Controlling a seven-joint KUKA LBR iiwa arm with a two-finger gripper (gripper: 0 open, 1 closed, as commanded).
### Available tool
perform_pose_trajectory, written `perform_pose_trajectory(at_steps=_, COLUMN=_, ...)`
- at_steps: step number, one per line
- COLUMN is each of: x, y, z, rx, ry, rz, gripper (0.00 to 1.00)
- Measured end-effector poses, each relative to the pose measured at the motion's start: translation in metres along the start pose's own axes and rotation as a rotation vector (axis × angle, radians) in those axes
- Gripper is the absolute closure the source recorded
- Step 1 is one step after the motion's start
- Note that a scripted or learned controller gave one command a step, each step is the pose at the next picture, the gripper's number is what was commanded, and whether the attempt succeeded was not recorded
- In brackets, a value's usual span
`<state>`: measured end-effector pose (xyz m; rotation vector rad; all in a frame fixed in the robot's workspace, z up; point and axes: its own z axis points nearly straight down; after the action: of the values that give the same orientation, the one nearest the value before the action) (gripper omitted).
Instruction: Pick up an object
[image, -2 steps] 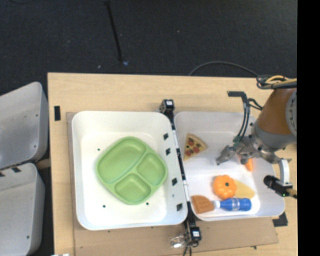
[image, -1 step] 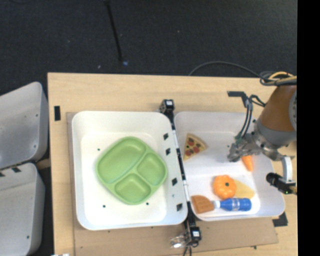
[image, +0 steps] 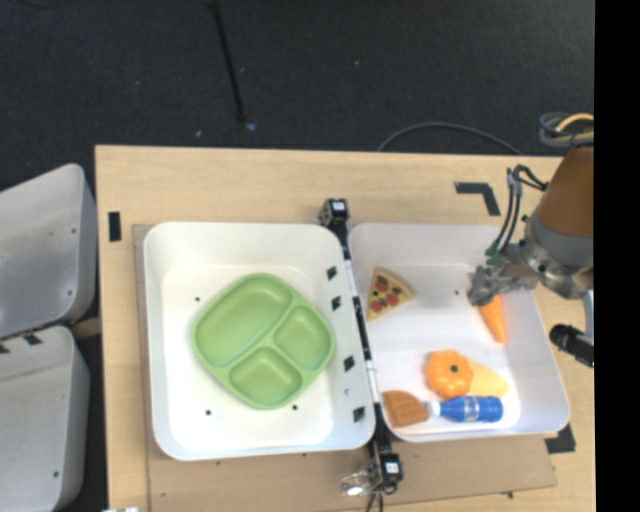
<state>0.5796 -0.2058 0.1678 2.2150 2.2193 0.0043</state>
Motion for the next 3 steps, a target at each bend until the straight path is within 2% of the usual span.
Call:
perform_pose_trajectory(at_steps=1, x=-0.002, y=0.001, z=-0.047, rx=0.000, ry=0.000, rz=0.000, gripper=1.00)
perform_pose_trajectory(at_steps=2, x=0.051, y=0.002, z=-0.045, rx=0.005, ry=0.003, rz=-0.004, gripper=1.00)
perform_pose_trajectory(at_steps=3, x=0.109, y=-0.004, z=-0.059, rx=0.005, ry=0.004, rz=-0.006, gripper=1.00)
